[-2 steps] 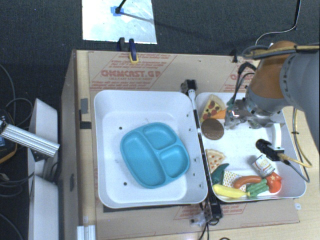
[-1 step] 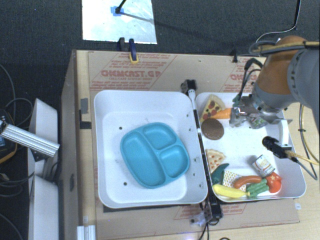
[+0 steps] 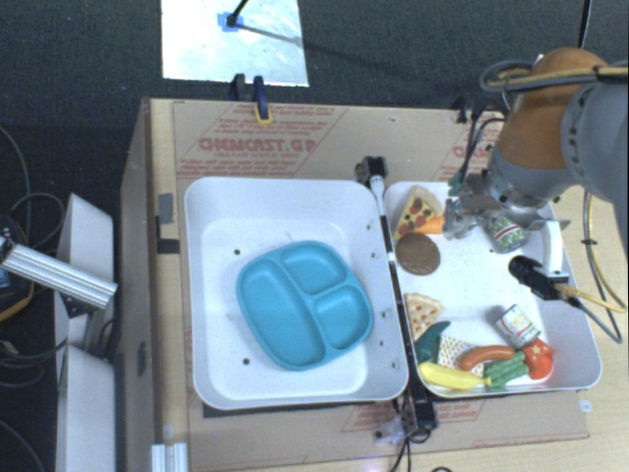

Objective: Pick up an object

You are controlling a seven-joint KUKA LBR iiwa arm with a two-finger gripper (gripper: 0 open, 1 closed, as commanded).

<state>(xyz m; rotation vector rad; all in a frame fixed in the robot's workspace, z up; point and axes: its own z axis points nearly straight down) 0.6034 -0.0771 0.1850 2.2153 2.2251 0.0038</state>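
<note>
A toy carrot [image 3: 425, 226] lies in the right bin [image 3: 580, 347] beside a pizza slice [image 3: 418, 207]; our gripper [image 3: 460, 220] hangs just right of it, fingers unreadable to us.

Toy foods [image 3: 482, 357] scattered (right bin [image 3: 580, 357]).

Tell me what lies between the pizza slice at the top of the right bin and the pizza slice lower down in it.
In the camera view, a brown round cookie lies between the upper pizza slice and the lower pizza slice, with an orange carrot just above the cookie.
</note>
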